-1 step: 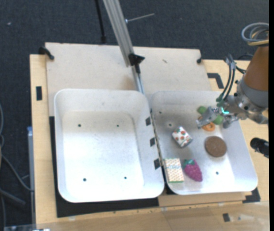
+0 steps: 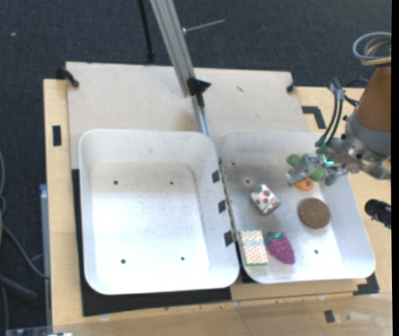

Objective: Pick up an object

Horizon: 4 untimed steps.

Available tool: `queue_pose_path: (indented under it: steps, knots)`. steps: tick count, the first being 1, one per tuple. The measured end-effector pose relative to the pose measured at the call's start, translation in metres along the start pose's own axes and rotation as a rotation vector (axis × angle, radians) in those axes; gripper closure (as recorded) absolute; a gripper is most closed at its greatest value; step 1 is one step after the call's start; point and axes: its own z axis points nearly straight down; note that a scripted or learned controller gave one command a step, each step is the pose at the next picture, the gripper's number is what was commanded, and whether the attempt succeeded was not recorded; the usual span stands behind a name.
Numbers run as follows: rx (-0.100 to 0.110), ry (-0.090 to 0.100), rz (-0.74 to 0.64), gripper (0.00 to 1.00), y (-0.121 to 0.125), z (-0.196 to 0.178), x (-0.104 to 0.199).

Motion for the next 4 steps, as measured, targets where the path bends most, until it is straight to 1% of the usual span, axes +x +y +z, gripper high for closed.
queue_pose_path:
  steps: [1,2,3,4]
  knots:
    - [0.005,-0.002,0.003,0.00,-0.002,0.042,-0.002]
    - [0.006,-0.001,0.004,0.00,-0.009,0.091,0.005]
    - [0.007,-0.002,0.004,0.00,-0.010,0.143,0.003]
    - [-0.003,0.000,0.011,1.00,-0.007,0.130,0.003]
